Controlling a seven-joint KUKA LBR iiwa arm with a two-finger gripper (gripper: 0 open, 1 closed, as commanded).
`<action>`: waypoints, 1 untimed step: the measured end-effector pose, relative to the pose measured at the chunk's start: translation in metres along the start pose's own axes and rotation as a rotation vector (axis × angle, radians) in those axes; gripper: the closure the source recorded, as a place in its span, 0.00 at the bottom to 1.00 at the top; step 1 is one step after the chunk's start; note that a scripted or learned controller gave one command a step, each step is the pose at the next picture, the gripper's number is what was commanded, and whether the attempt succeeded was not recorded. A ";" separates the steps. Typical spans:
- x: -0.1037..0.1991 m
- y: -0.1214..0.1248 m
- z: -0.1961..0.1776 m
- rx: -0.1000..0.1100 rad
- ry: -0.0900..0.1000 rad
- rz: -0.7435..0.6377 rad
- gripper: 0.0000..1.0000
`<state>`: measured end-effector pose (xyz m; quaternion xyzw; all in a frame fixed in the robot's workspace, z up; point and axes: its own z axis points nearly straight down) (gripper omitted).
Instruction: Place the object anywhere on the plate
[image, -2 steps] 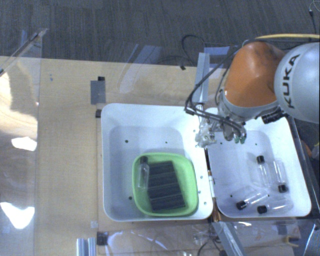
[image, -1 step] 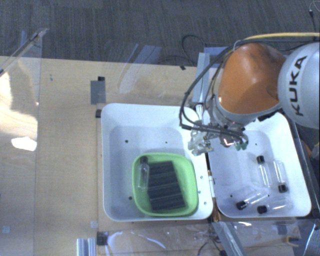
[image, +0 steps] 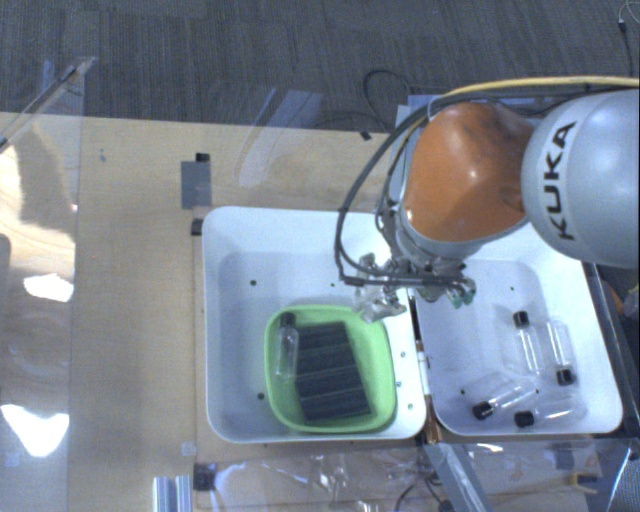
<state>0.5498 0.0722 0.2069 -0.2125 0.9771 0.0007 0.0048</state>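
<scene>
**Vial on the plate, arm above the divide**

Nearest me, along the front of the right bin (image: 600, 300), lie several clear vials with black caps: two low by the front wall (image: 503, 398), two more standing off toward the right side (image: 556, 350). In the left bin (image: 225, 330) sits the green plate (image: 380, 350), square with rounded corners, a dark ribbed insert (image: 330, 372) filling most of it. One vial (image: 287, 345) lies on the plate's left part, just beside the insert, its long axis running front to back, roughly parallel to the insert's edge.

Farther back, the arm's orange band (image: 460, 175) hangs over the wall between the two bins. The gripper (image: 400, 290) sits beneath it, near the plate's back right corner; I cannot tell how its tips stand or whether anything is between them, since the wrist hides them.

From the gripper, the plated vial lies to the left and a little forward, across the insert. My guess is that a vial is already placed; the loose ones lie to the gripper's right.
</scene>
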 end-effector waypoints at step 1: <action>0.001 0.040 0.020 -0.001 -0.001 -0.169 1.00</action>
